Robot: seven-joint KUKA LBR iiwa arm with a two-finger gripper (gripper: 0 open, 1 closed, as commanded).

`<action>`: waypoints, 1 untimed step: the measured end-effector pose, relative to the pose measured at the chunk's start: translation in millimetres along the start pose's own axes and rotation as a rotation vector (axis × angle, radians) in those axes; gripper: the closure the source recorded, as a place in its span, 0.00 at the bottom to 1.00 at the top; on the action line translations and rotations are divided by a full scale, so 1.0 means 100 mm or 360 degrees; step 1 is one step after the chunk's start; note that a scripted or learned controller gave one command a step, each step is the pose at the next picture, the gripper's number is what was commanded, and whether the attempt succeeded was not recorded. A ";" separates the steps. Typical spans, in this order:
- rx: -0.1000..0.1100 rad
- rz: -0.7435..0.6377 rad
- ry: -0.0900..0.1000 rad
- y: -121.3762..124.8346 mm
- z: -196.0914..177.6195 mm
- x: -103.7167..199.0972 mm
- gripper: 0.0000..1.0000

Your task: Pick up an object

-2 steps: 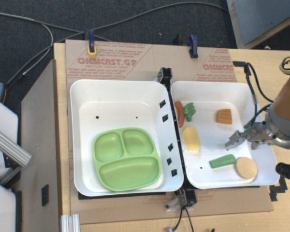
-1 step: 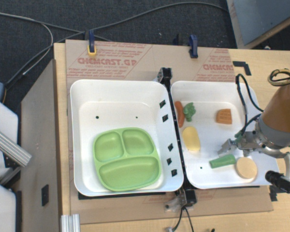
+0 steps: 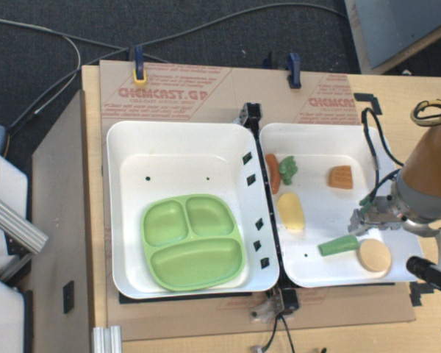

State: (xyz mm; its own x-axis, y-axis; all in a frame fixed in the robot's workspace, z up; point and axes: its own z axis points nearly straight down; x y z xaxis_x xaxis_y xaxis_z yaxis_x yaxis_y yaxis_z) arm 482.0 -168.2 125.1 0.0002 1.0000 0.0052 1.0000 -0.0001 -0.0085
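A: Round tan toy bun point(image 3: 374, 256) sits at five o'clock in the right white bin point(image 3: 316, 134), touching the green plastic wedge point(image 3: 339, 245). Light, hard, slick, I'd judge.

B: Pinch across its width. The gripper point(image 3: 369, 215) hovers just beyond it; whether its jaws are open, I cannot tell. Farther off: yellow corn point(image 3: 290, 211), orange bread piece point(image 3: 341, 177).

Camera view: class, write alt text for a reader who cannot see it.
A grey arm's gripper hangs over the right bin, near a green stick and tan disc. That bin also holds yellow, orange and green pieces; the left bin holds a green divided tray.
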 end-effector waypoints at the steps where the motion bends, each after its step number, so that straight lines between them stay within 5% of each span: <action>1: -0.0018 -0.0004 -0.0010 0.07 -0.60 0.00 1.00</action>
State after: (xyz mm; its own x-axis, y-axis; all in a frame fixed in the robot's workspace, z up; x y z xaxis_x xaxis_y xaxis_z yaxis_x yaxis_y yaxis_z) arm 489.0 -168.9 185.0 -0.0025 1.0000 -0.0012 1.0000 0.0025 0.0026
